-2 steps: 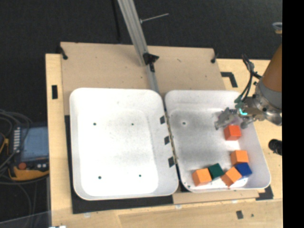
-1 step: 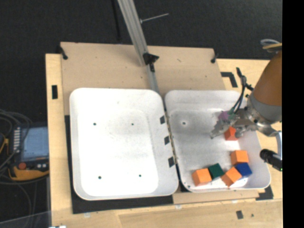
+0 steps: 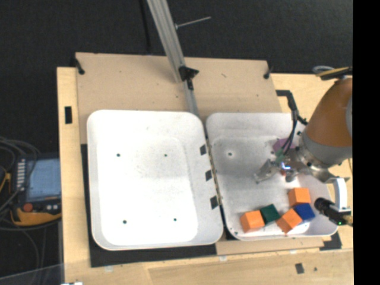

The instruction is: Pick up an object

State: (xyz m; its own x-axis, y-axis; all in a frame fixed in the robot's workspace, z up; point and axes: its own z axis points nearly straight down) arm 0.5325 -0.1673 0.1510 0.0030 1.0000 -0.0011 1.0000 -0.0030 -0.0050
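Gripper (image 3: pixel 268 171) low over right bin (image 3: pixel 237 129), finger state unclear. Nothing seen held. Block cluster lies just toward camera: nearest orange block (image 3: pixel 299 195), green block (image 3: pixel 270 212) beyond.

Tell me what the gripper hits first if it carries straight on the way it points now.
The gripper points left and down, so it probably meets the bare floor of the right bin first. The blocks sit nearer the front wall, off that line. Depth is hard to judge.

No legible text or markings anywhere.
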